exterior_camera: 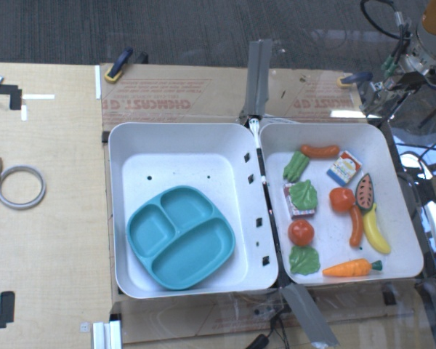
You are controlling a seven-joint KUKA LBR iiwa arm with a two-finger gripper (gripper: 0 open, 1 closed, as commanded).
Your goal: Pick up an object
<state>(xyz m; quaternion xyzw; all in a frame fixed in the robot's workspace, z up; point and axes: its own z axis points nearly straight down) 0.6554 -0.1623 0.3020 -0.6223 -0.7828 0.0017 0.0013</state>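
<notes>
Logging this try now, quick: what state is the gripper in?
Gripper: cannot be told; it sits at the top right, beyond the right bin, with nothing seen in it.

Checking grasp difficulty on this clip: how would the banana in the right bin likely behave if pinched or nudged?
The banana looks like smooth, glossy toy plastic, so it is probably stiff, light and somewhat slippery. Its curved shape suggests it may pivot or rock when nudged. It lies against the watermelon slice and a red sausage, so a push would likely shift those too.
</notes>
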